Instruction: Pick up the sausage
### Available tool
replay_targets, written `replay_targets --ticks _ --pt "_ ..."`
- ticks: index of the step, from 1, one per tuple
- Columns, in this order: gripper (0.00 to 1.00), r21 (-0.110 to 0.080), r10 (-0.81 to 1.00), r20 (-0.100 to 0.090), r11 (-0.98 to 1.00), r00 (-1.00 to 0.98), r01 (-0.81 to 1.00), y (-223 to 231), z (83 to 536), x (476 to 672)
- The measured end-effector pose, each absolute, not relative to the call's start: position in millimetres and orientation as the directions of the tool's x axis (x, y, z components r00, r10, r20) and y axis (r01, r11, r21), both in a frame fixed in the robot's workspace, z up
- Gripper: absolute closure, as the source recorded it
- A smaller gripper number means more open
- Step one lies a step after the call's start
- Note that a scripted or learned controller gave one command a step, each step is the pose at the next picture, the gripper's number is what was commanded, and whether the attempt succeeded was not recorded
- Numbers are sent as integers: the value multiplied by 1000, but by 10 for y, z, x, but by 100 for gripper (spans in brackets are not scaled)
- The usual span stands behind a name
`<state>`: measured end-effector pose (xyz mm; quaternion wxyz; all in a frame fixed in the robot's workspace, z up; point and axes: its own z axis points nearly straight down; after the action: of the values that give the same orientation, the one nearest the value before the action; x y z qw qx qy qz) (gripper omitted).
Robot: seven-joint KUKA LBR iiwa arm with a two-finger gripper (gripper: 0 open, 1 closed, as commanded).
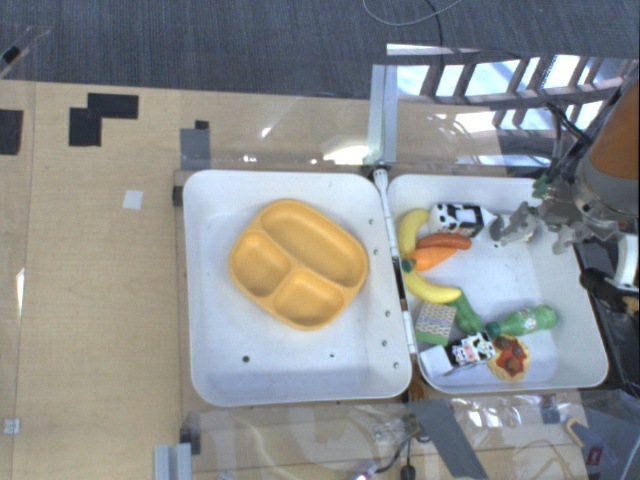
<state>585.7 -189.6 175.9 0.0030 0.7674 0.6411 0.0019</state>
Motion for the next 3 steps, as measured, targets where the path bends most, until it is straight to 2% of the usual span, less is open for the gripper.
replay_targets --ticks 1,2,3 --pt "0 11 1000 -2 -28 28 1000 -1826 891 6037" --pt "0 9 1000 -3 -12 12 1000 -1994 1977 6411" --pt "0 6 984 -1 -180 180 984 -1996 2118 6336"
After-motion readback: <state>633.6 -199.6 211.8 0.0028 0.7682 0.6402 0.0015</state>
